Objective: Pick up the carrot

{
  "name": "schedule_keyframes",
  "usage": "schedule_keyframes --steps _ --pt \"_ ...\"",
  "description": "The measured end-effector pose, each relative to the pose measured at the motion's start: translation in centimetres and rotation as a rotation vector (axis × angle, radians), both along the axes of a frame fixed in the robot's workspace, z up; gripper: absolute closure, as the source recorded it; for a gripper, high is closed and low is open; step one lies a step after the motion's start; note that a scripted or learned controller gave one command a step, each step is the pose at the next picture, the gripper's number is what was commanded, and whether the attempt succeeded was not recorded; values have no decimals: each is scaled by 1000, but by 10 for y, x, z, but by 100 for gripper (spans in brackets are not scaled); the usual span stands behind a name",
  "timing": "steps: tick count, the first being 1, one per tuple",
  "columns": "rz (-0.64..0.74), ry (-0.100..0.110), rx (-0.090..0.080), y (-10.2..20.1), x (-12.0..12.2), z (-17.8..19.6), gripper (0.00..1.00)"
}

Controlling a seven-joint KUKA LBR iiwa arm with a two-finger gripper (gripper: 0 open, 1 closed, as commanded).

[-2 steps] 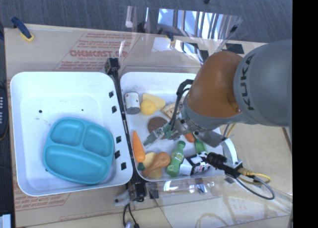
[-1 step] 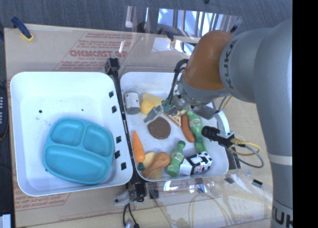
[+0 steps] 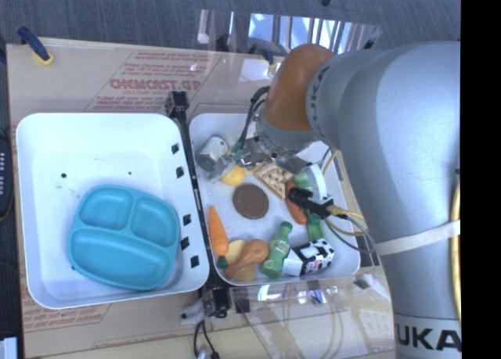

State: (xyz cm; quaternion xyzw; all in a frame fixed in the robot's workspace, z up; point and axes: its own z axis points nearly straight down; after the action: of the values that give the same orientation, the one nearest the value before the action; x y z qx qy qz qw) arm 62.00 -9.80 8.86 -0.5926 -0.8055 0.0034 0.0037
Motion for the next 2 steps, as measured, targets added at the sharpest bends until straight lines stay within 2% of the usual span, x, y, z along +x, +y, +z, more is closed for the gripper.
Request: schedule_keyframes --steps 1,2 --pt "8 -2 -2 0 2 13 100" --pt "-484 -6 -3 26 -49 104 100"
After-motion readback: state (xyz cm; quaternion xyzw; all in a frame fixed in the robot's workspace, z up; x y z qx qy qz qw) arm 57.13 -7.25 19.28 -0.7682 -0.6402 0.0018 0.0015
